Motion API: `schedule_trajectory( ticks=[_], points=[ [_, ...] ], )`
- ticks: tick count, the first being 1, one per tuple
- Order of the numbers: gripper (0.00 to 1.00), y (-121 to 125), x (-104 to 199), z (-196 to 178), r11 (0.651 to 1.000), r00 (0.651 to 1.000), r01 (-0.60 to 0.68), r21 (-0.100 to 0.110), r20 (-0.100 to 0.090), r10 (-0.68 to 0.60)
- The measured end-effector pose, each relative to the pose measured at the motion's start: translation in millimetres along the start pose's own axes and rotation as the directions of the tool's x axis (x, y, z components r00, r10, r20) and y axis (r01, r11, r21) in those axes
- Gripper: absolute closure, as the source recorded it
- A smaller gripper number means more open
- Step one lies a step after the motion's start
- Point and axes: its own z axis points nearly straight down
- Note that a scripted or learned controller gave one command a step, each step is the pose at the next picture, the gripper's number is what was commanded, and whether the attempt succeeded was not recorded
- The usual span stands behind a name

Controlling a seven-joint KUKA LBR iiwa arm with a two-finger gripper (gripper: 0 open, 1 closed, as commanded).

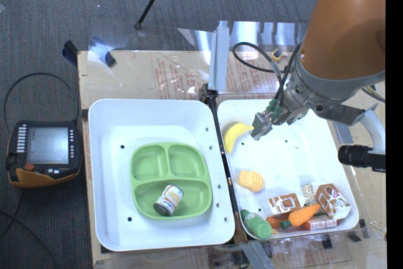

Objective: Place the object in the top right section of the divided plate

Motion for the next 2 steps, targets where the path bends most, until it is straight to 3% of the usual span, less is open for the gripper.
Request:
schedule_trajectory(
  ticks=[1,2],
  points=[
    [1.0,-11,46,136,0.994,0.994,-0.107,0.007,-0.002,0.107],
    [1.0,-3,59,4,0.952,0.952,-0.307,0.002,0.001,0.307]
  ],
)
